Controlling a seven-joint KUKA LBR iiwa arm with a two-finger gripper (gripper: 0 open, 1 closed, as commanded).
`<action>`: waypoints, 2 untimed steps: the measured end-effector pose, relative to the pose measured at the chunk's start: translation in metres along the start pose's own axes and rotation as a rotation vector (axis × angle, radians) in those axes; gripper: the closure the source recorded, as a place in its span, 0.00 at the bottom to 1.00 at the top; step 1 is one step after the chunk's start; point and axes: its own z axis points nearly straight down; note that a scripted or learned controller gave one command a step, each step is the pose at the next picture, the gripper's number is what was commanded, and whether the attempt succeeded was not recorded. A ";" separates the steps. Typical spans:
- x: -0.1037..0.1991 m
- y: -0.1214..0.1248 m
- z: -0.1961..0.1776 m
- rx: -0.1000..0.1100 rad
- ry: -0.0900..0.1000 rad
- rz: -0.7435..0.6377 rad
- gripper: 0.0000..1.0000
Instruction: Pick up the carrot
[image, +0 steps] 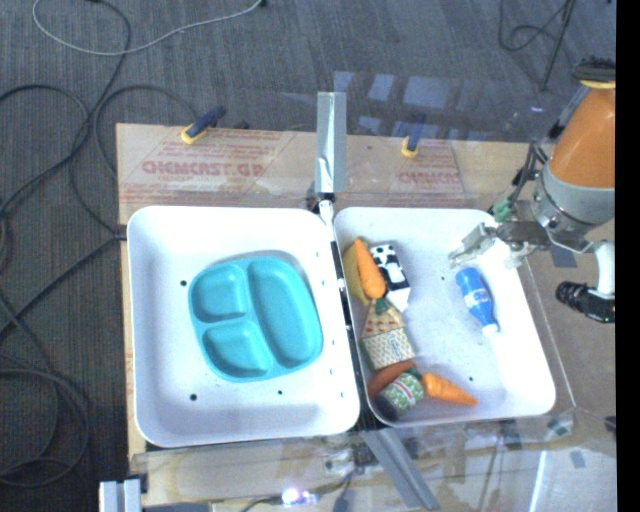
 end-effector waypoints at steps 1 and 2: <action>0.039 -0.101 0.069 0.003 0.001 0.124 0.00; 0.088 -0.098 0.122 -0.009 -0.003 -0.218 0.00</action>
